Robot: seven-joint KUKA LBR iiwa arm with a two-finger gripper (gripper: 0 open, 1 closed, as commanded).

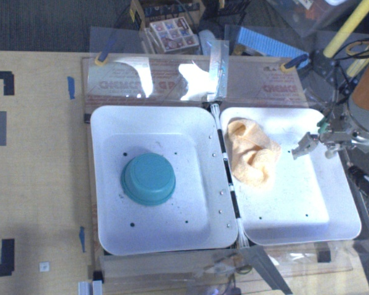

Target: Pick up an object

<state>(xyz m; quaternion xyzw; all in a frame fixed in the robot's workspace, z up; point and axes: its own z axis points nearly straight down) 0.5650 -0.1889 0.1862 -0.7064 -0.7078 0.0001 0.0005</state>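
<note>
While the gripper [310, 145] hovers over the right bin [307, 226], finger state cannot be told. Orange cloth [251, 152] lies left of it. Teal bowl [149, 178], inverted, farther left.

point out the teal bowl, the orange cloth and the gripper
teal bowl [149, 177], camera view, middle of its upturned base
orange cloth [251, 151], camera view, centre of the crumpled heap
gripper [310, 145], camera view, between its fingertips

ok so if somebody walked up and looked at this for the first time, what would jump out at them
Probably the teal bowl, lying upside down near the middle of the left bin, the one strong colour against white. Next, the crumpled pale orange cloth against the left wall of the right bin. The gripper hangs over that bin's right side, apart from the cloth.
</note>
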